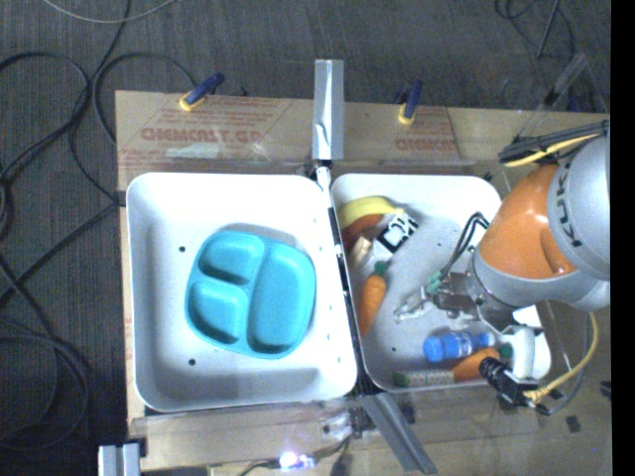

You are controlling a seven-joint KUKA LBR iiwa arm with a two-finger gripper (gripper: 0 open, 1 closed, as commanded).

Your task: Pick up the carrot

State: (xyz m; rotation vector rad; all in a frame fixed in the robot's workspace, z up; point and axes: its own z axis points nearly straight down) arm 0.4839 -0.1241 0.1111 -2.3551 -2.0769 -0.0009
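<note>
The carrot (371, 300) is orange and lies along the left wall of the right bin (437, 188), pointing toward the near edge. My gripper (413, 305) hangs low over the middle of the same bin, just right of the carrot and apart from it, under the grey arm with its orange band (531, 226). Nothing shows in the gripper's grasp.
A yellow banana (365, 206) and a black-and-white box (397, 232) lie beyond the carrot. A blue bottle (451, 346), another orange item (466, 366) and a green stick (422, 377) lie by the near wall. The left bin (149, 266) holds a blue divided tray (253, 291).
</note>
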